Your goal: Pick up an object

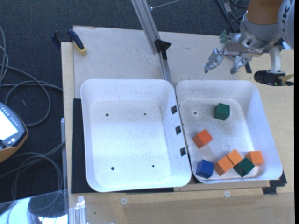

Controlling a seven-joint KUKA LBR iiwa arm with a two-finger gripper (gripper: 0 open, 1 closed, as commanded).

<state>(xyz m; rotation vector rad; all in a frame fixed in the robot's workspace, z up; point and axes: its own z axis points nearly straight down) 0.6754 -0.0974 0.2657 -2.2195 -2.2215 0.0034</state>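
The right bin [261, 111] holds several small blocks. A green block [222, 111] lies toward its back, an orange block [202, 138] near its middle. Along its front edge sit a blue block [204, 168], an orange block [225, 164], a dark green block [243, 167] and another orange block [255, 158]. My gripper [227, 62] hangs above the bench just behind the right bin's back rim. Its fingers are spread open with nothing between them.
The left bin [93, 125] stands beside the right one. A metal pole [148, 24] slants down to the gap between the bins. A yellow and blue clamp [76, 40] sits at the bench's back left corner. Cables lie on the floor at left.
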